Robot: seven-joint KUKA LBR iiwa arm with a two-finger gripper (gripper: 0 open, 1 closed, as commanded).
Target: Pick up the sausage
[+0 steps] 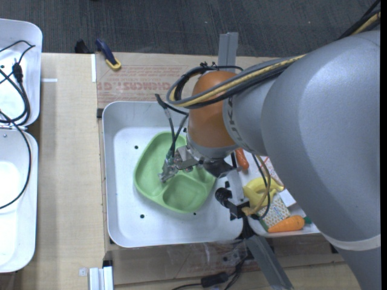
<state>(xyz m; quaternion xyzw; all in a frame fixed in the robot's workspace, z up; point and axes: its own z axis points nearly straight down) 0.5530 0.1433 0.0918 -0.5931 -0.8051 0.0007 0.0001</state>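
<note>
Sausage [242,158] lies right of my gripper [167,170], poised over green dish [151,168]; grip state unreadable; must shift right, then descend.

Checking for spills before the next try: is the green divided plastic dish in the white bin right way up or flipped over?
Right way up. The green divided plastic dish shows its hollow compartments facing the camera, with the dividing ridge visible, resting on the white bin floor.

A green divided dish [172,183] lies in the white bin [121,222] (carrot [286,224] and banana [261,190] nearby).
</note>
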